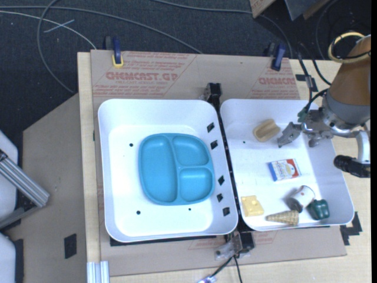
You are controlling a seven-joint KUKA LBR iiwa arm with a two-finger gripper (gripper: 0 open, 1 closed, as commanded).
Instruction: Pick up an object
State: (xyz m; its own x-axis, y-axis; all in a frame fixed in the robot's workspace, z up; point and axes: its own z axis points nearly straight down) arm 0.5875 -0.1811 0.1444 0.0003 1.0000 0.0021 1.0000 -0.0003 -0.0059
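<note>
Right bin (pixel 333 171), taken as landmark. Gripper (pixel 301 131) above its upper edge, fingers spread, nothing between them. Tan bread-like piece (pixel 265 130) just left of gripper; blue-and-white card (pixel 284 169) at centre; yellow cheese block (pixel 252 206), waffle cone (pixel 283 218), grey-white object (pixel 299 198) and green object (pixel 318 209) along near edge. Blue divided plate (pixel 176 168) in left bin (pixel 112 158) alongside.

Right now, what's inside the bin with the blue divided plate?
The left bin holds the blue divided plate, its three compartments bare. Small black marks dot the bin's floor around it. Whatever lies under the plate is covered.
</note>
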